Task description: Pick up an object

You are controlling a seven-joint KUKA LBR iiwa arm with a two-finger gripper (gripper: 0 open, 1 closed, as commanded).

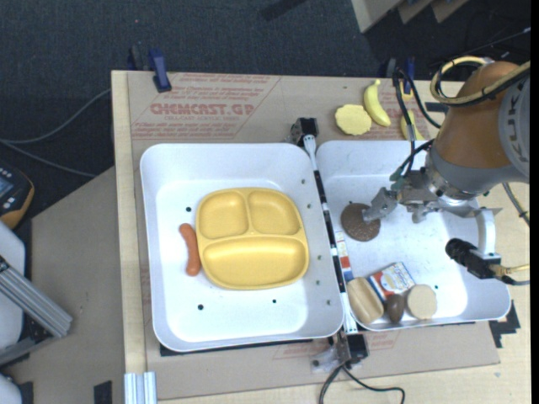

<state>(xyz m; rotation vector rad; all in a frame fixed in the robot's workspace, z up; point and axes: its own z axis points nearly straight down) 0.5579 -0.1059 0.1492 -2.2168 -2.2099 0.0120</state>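
Note:
My gripper (397,210) hangs over the middle of the right bin (438,167), open with nothing between its fingers. One fingertip (376,211) is close to a round brown patty (360,224) on the bin floor at the left. Along the bin's front edge lie a bread loaf (364,300), a small printed carton (392,278), a dark brown piece (395,309) and a pale round bun (421,301). The arm's grey and orange body hides the bin's right part.
The left bin (168,183) holds a yellow divided plate (251,237) with an orange sausage (191,249) beside its left rim. A banana (378,104) and a yellow wavy slice (354,119) lie on the bench behind the right bin.

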